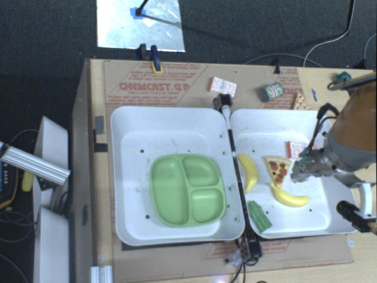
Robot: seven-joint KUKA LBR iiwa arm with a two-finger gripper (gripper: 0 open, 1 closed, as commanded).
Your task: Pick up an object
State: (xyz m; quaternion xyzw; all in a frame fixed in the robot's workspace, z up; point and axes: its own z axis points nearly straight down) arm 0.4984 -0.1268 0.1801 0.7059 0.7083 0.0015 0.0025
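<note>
- So, arm point(353, 128) hangs over the right bin point(259, 119), jaws low near its right edge by the pizza point(277, 169); can't tell their state.
- Bananas point(250, 171) mid-bin, green plate point(187, 190) in the left bin point(126, 158).

We are looking down on dark carpet point(47, 34) surrounding a cardboard-topped bench point(171, 84); a shiny metal sheet point(140, 16) is lying beyond it, catching light.
</note>
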